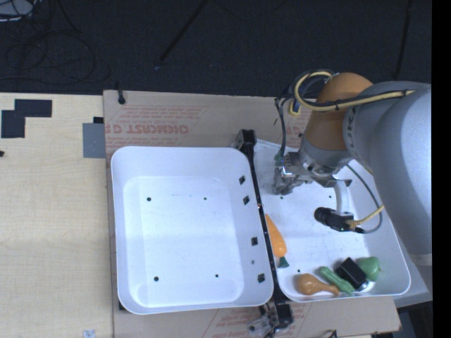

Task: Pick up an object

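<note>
1. My arm [394,139]: grey, with an orange band above the wrist, reaching in from the right and bent down over the right bin.
2. My gripper [285,182]: low over the far left part of the right bin, near the divider between the bins. It is small and dark against the white floor, so I cannot tell how it stands, and I see no object in it.
3. Right bin [394,273]: shallow, white, holding all the loose items listed below.
4. Orange carrot-shaped object [277,239]: lying along the right bin's left wall, near the divider, well toward the near side from my gripper.
5. Tan pear-shaped object [310,284]: at the near edge of the right bin.
6. Green object [337,279]: long, just beside the tan one, running toward the near right corner.
7. Black block [349,272]: lying on or against the green object.
8. Rounded green object [369,265]: just right of the black block.
9. Left bin [183,224]: shallow, white, beside the right bin.
10. Cardboard sheet [176,118]: brown, printed, under both bins.
</note>
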Motion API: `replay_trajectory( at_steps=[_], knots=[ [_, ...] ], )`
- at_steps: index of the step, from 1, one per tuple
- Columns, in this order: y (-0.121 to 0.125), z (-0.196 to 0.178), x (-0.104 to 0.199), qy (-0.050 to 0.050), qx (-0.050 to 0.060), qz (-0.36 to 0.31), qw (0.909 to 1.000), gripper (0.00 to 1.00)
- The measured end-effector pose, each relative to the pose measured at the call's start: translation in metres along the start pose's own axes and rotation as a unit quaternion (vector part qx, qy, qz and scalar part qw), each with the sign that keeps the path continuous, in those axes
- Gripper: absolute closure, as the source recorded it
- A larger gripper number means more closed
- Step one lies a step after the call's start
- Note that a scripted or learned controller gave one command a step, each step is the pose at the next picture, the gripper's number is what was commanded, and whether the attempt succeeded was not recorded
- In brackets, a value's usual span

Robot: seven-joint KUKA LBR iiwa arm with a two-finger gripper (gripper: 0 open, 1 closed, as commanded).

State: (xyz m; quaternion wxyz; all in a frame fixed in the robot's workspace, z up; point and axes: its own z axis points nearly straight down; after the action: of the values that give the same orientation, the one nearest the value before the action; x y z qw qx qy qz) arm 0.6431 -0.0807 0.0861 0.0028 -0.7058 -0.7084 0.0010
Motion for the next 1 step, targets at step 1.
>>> replay_trajectory(
  at_steps=[1],
  knots=[
    [0.0001, -0.0112, -0.0028, -0.001, 0.000, 0.002, 1.0000, 1.00]
  ],
)
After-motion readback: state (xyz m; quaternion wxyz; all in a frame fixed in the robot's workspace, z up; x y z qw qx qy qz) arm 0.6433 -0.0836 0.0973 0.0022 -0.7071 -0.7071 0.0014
